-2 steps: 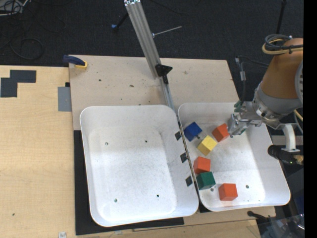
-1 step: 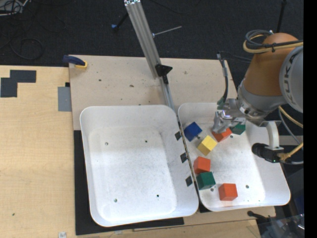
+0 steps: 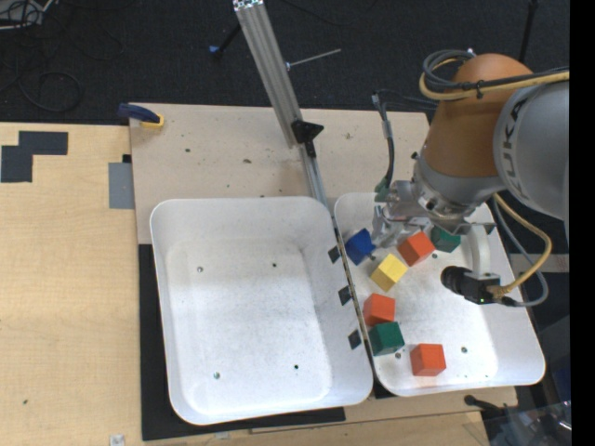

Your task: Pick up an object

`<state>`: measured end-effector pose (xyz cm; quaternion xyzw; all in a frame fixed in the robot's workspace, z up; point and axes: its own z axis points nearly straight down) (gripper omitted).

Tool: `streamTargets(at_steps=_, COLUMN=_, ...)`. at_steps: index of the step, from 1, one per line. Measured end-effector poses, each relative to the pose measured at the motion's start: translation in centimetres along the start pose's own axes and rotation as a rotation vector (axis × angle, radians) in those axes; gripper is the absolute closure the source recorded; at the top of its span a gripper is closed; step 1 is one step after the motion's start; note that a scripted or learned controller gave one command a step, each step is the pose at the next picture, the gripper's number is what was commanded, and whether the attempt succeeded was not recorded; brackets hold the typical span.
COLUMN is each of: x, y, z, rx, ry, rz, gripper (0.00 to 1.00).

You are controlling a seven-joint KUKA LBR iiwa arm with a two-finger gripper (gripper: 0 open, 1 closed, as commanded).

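Hanging over the far end of the right bin point(image 3: 521, 360), the jaws point(image 3: 398, 223) are seen between the blue cube point(image 3: 359, 245) and orange cube point(image 3: 416, 247); their state cannot be told.

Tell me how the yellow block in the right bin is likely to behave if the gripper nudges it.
The yellow block looks like a rigid cube with flat faces, so it should slide rather than roll. It seems small and probably light. The blue block and an orange block sit near, so it may bump them.

The two bins point(image 3: 186, 240) look like smooth white plastic. The bench point(image 3: 65, 249) is pale wood, matt. The slanted rail point(image 3: 270, 63) is ribbed bare metal.
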<state>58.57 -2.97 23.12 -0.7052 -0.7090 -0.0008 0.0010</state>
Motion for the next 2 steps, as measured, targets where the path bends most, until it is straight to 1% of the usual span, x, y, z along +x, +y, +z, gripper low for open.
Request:
streamTargets(at_steps=1, x=4.8, y=0.4, z=0.6, rx=0.002, ry=-0.001, rz=0.002, gripper=1.0)
streamTargets(at_steps=2, x=9.7, y=-0.2, z=1.5, rx=0.005, ry=-0.001, rz=0.002, gripper=1.0)
